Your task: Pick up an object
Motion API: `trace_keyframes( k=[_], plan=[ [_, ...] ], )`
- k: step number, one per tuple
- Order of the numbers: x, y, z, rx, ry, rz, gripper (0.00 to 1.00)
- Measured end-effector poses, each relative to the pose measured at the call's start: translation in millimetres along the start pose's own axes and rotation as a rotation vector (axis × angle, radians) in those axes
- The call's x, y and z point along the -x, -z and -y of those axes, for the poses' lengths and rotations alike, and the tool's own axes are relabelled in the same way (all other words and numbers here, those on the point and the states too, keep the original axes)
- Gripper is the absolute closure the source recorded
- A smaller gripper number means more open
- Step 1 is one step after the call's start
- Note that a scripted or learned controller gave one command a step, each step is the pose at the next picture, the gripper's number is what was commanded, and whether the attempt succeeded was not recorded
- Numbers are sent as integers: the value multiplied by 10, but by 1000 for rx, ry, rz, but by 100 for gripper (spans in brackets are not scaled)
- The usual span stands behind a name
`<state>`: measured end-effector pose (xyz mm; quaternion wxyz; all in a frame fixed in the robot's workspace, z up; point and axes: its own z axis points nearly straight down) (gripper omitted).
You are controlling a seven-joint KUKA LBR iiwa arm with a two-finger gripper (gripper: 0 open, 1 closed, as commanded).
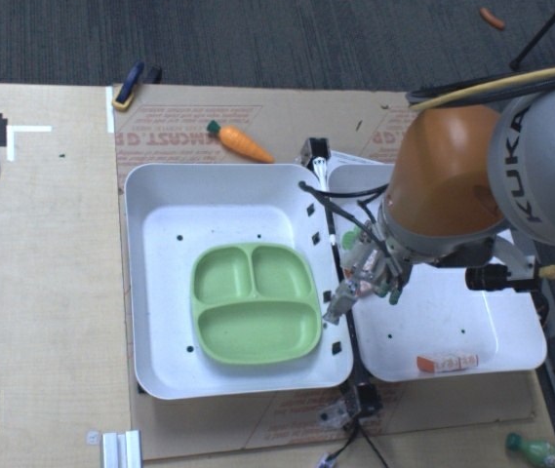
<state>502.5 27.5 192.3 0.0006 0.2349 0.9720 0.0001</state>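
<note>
Light is bright and even, apparently from overhead. The left bin point(160, 261) shows soft grey shading along its inner walls, and the plate point(256, 303) casts a thin shadow. The orange band point(448, 178) carries a dull sheen. Focus is soft overall (the gripper point(355, 286) is slightly blurred), with mild grain.

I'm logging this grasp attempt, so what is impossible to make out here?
- Gripper fingers: blurred and small in the camera view, over the seam between the bins.
- Right shallow white bin: largely covered by the grey and orange arm.
- Green bottle: cut off by the bottom edge.
</note>
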Motion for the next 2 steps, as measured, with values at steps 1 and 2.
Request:
trace_keyframes(
  k=[1, 2],
  plan=[
    [0, 0, 0, 0, 0, 0, 0],
    [0, 0, 0, 0, 0, 0, 0]
  ],
)
